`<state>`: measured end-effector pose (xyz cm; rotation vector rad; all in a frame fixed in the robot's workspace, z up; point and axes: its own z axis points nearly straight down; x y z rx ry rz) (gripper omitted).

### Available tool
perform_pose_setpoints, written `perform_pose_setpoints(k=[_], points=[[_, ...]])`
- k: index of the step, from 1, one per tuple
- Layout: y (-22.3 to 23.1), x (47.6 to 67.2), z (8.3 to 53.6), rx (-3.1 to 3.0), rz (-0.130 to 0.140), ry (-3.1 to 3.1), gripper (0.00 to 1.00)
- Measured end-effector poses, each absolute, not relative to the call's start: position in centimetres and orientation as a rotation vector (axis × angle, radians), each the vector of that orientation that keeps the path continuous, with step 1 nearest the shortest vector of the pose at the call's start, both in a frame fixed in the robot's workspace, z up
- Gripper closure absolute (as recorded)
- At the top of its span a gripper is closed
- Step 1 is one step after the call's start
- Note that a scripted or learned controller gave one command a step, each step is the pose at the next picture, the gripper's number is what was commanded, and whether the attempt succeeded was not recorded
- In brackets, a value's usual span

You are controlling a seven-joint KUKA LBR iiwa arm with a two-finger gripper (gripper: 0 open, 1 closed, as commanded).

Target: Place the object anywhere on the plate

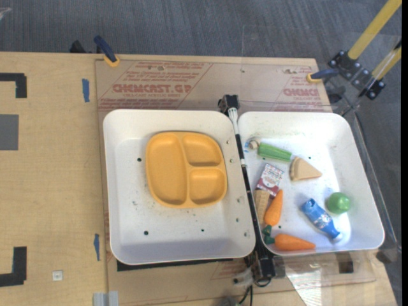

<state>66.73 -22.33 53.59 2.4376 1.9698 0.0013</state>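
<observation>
Orange three-compartment plastic plate [186,169] seated in left white bin [121,234]. Toy food scattered in right white bin [363,171]: green cylinder [274,152], tan wedge [305,169], two orange carrots [273,209], blue packet [320,218], green ball [338,202]. Pincer state cannot be told.

plate [185,169]: yellow-orange plastic, smooth, matt, compartments
bins [121,190]: white plastic, smooth, slight sheen, dark specks in left one
worktop [44,190]: pale wood-like board, matt
sheet under bins [153,85]: brown cardboard, red print, matt
carrots [293,241]: orange plastic, glossy
green ball [338,202]: shiny plastic
floor [191,11]: grey carpet, rough
</observation>
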Motion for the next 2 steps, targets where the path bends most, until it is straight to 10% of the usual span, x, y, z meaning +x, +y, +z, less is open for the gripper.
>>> perform_pose_setpoints(k=[2], points=[[-21.05,66.68,53.56,2.982,0.004,0.974,0.00]])
